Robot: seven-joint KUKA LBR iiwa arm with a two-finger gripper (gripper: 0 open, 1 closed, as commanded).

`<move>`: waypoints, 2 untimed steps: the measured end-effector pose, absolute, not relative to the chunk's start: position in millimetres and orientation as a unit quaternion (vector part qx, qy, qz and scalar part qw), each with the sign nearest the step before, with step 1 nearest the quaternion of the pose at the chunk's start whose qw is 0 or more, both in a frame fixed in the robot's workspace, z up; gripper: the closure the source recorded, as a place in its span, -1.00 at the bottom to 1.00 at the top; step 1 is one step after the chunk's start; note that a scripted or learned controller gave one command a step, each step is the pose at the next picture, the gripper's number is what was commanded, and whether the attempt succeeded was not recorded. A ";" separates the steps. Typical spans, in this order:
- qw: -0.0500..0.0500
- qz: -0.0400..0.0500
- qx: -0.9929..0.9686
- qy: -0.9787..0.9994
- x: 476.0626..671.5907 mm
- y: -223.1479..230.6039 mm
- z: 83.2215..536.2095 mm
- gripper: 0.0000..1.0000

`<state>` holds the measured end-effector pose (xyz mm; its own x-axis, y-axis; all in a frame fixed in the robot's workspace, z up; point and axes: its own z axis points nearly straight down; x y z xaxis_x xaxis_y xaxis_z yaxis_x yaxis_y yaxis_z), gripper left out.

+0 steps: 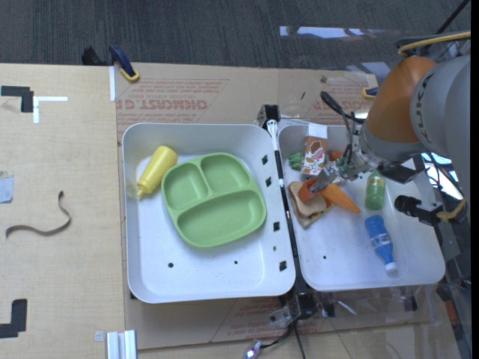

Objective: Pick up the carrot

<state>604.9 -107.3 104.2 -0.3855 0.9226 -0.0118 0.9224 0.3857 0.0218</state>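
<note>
- You are looking down on a light wooden bench (60, 275), with a flattened brown cardboard sheet (194, 96) bearing red print spread under the bins; dark grey carpet fills the floor behind.
- On the bare wood at the left you can see black tape marks and a thin, dark, curled strip (41, 223).
- A blue and yellow clamp (123, 63) sits at the far edge of the cardboard.
- The left bin (206, 275) holds a green divided plate (214, 198), and a yellow bottle (155, 169) lies just beside the plate's far left rim.
- The right bin (359, 271) holds the carrot (340, 197), near the bin's middle and toward its far half.
- The carrot lies flat, its long axis running on a slant: the thick end points up and left toward the gripper, the thin tip down and right toward the blue bottle (380, 241).
- Its thick end is next to a slice of toast (308, 206) with something red-orange on it.
- A green bottle (374, 189) lies just right of the carrot; a small carton (314, 154) and a green item are at the far side.
- The gripper (323, 181) hangs low over the carrot's thick end and the toast.
- You cannot tell from this view how its jaws stand, nor whether anything is caught in them.
</note>
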 end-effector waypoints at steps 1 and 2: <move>0.013 0.007 0.552 0.833 606.8 -106.2 114.5 1.00; 0.013 0.007 0.552 0.833 606.7 -106.1 114.3 -1.00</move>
